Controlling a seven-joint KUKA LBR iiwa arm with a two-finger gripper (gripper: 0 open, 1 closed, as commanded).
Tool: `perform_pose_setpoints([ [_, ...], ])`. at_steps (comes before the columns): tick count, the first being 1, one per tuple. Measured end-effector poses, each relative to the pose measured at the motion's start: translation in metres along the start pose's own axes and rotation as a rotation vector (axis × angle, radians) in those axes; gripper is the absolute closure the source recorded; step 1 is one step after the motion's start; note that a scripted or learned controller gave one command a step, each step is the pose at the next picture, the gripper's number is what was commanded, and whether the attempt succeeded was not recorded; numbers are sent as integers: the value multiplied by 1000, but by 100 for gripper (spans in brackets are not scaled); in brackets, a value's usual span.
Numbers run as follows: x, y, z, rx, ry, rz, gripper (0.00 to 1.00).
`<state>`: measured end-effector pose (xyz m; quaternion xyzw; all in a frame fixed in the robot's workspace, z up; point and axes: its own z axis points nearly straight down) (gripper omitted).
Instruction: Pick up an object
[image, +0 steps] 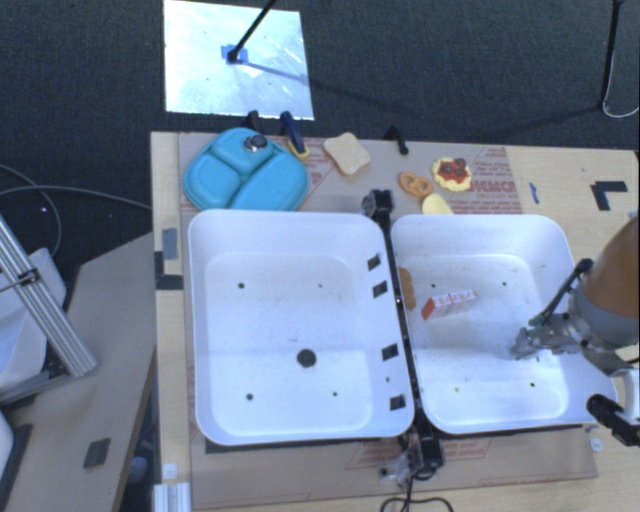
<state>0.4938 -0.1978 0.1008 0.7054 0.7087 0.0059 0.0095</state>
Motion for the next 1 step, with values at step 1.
perform_pose_setpoints([
  [1,66,53,-9,15,7,-8,100],
])
